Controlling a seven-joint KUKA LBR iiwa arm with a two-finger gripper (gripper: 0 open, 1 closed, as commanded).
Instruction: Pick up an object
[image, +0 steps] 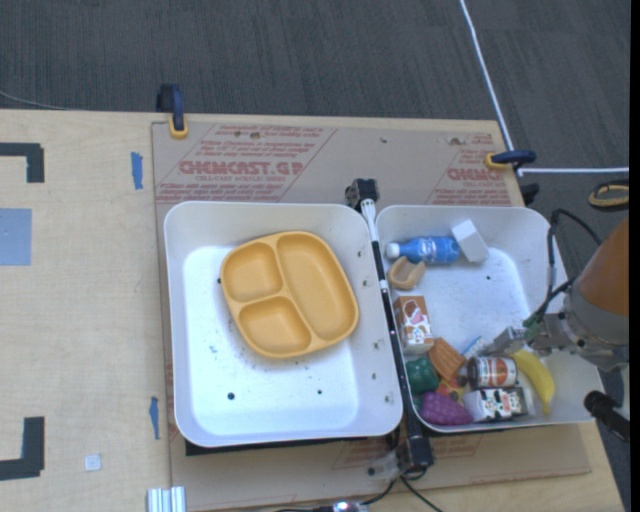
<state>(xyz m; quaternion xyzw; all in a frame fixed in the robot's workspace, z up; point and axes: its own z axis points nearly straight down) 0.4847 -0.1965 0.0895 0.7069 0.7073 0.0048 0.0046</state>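
Bins (190, 330) — two, one yellow tray (288, 294), perhaps ten items, jaws' (520, 340) state unclear.

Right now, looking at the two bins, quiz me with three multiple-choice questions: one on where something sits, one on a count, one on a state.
1. Where is the yellow plate?
A. left bin
B. right bin
C. on the cardboard

2. How many compartments does the plate have?
A. two
B. three
C. four

3. How does the water bottle rest?
A. upright
B. on its side
C. on the banana

Answers:
1 A, it lies alone in the left bin.
2 B, ridges divide it into three hollows.
3 B, it lies flat along the right bin's far wall, apart from the banana.
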